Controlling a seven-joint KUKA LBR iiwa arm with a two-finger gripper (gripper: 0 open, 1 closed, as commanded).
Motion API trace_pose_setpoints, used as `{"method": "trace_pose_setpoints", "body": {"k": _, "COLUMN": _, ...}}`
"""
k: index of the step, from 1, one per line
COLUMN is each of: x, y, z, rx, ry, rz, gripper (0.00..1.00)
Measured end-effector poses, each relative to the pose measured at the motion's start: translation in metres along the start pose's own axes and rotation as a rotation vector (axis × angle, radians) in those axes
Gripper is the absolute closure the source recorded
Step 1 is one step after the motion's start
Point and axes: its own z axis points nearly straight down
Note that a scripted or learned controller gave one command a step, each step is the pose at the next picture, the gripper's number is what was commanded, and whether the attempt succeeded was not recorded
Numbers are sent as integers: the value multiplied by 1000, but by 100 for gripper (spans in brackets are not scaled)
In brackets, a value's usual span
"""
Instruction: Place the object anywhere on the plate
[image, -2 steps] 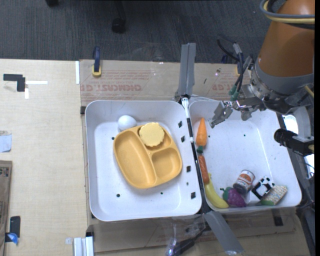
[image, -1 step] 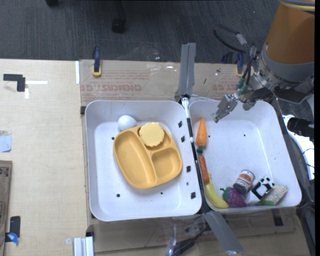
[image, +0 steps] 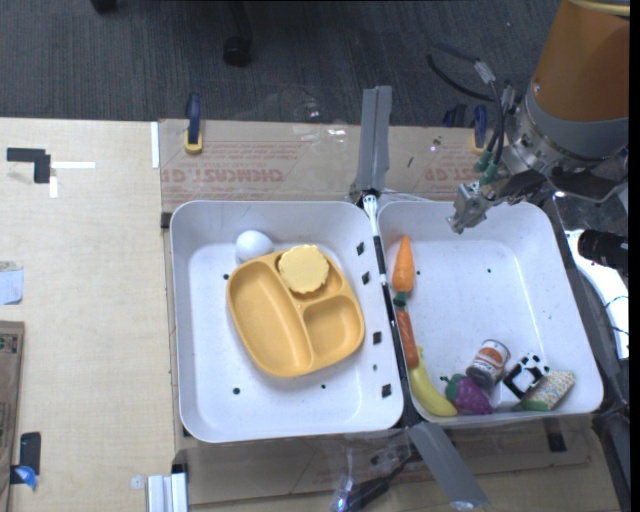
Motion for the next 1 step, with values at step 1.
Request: {"method": "trace_pose_setpoints", "body": {"k": 1, "x": -11, "y": -22, "z": 151, "rx": -2, "ry": 5, "rz": -38, "gripper": 100}}
